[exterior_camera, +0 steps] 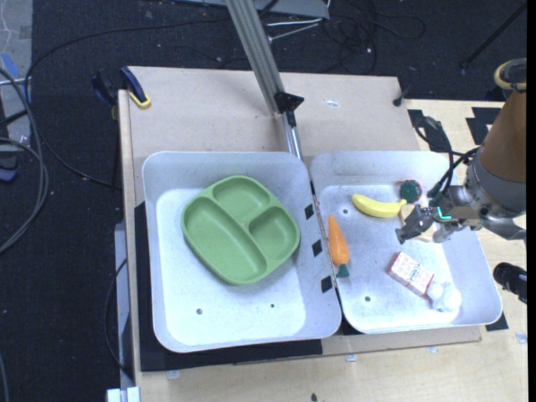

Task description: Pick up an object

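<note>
The right bin (381,312) holds a yellow banana (377,206), an orange carrot (337,239) along its left wall, a red and white carton (410,273), a small dark green ball (409,190) and a white object (445,296) near the front right. My gripper (423,222) hangs over the right bin, just right of the banana and above the carton. Its fingers are spread, with nothing between them.
A green divided plate (241,229) lies in the left bin (226,321). A metal pole (255,40) slants down to the seam between the bins. The arm enters from the right edge.
</note>
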Robot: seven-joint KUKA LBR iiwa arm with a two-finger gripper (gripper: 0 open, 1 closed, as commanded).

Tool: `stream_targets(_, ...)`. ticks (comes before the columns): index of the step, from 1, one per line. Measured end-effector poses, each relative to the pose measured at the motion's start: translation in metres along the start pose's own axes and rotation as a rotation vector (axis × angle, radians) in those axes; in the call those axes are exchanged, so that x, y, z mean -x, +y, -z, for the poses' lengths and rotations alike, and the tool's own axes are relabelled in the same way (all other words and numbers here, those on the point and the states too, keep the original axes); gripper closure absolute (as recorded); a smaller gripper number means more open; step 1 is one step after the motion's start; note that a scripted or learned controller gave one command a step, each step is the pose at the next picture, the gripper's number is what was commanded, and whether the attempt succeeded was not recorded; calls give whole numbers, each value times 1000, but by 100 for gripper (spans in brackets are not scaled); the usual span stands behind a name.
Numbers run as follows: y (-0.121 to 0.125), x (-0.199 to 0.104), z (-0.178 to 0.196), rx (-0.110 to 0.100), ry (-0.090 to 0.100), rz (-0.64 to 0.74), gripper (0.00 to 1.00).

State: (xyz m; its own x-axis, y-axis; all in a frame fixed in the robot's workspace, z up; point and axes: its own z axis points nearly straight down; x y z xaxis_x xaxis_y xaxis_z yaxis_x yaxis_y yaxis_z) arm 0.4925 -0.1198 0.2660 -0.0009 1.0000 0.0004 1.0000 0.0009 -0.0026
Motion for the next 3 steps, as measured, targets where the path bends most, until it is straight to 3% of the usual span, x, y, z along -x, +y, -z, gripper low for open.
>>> stream_targets(1, 1, 0, 1, 3, 0, 0, 0)
stream_targets(3, 18, 4, -98, -2, 0, -1, 0)
